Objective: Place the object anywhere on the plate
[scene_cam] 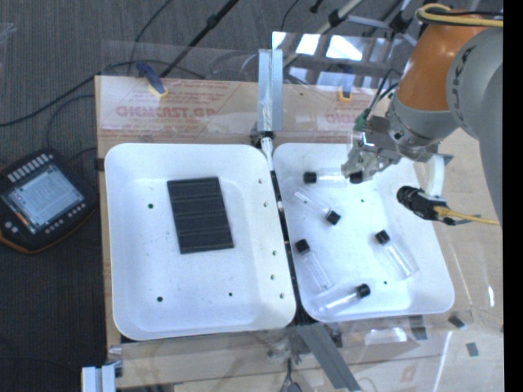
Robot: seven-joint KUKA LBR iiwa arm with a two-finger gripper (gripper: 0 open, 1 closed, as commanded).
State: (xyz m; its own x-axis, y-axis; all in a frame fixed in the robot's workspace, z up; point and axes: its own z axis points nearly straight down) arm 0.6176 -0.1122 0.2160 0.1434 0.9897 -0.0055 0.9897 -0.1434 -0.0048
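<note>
From my remote station, I see the arm (458, 64) reaching in from the upper right of the frame, its orange band bright above the wrist. The gripper (359, 168) hangs over the upper part of the right bin (425, 296), just beside a clear vial with a black cap (320, 175) that lies on its side near the bin's top edge. I cannot tell whether the gripper is released or clenched; nothing shows between its tips.

More clear vials lie scattered across the right bin: one (323, 211) near the middle, one (310, 264) left of centre, one (395, 251) toward the right, and one (347, 296) near the bottom edge, each with a black cap.

In the left bin (135, 300), the dark ribbed plate (200, 214) lies flat, slightly tilted, near the centre, well apart from every vial. A tall metal post (269, 88) stands at the top where the two bins meet. A handheld control pendant (41, 198) rests on the dark floor at the left of the frame.
</note>
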